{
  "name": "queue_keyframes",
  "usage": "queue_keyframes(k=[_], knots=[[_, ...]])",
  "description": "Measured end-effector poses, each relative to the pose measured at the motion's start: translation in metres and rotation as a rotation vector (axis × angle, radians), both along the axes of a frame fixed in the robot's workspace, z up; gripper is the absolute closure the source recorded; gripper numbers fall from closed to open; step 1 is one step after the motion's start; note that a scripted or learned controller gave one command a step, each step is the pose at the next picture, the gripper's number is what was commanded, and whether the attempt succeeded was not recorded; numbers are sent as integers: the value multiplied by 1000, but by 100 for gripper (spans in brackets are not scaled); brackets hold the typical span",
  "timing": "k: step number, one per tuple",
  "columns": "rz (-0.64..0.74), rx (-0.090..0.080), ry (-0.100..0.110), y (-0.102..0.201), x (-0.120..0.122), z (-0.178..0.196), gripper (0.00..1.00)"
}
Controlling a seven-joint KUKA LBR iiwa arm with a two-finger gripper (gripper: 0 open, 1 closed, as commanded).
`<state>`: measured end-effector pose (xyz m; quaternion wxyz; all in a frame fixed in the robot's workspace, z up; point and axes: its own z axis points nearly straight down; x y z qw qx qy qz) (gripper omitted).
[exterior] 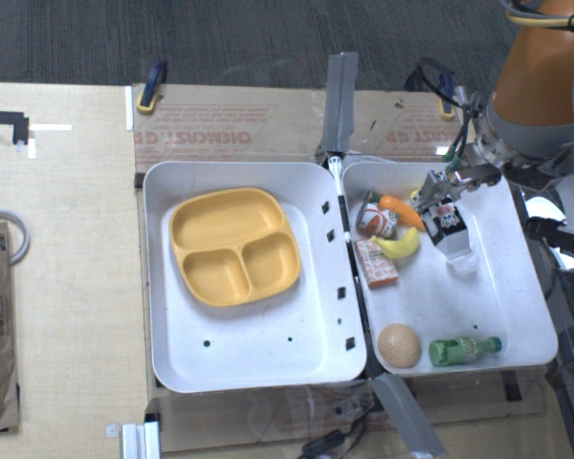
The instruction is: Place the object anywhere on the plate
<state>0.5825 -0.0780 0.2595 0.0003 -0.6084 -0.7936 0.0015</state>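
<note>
From above the bench, the grey arm with its orange band reaches in from the right and hangs its gripper [447, 220] low over the right-hand bin [517, 285], just beside a small heap of play food: a carrot [402, 209], a banana [399, 246], a red-labelled can [376, 222] and a small pink carton [376, 262]. A tan roll [399, 345] and a green bottle [464, 350] lie apart near the bin's front edge. The yellow three-part plate [234, 245] sits in the left-hand bin [258, 357], with nothing on it.

The job appears to be at the picking stage, with no object yet lifted clear. Which item is the target is not plain; the carrot and banana lie nearest the tool. The next move calls for a firm grasp on one piece, a lift over the divider between the bins, and a release above the plate.

The fingertips are dark and merge with the wrist hardware and cables, so whether they stand apart or together cannot be told. The arm's upper part is cut off at the frame's corner.
</note>
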Motion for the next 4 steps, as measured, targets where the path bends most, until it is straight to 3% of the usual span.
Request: queue_keyframes(k=[1, 2, 3, 4], knots=[[130, 2, 1, 60, -39, -57, 100], [117, 1, 1, 141, -47, -69, 100], [-55, -1, -1, 139, -17, 11, 100], [-55, -1, -1, 139, -17, 11, 0]])
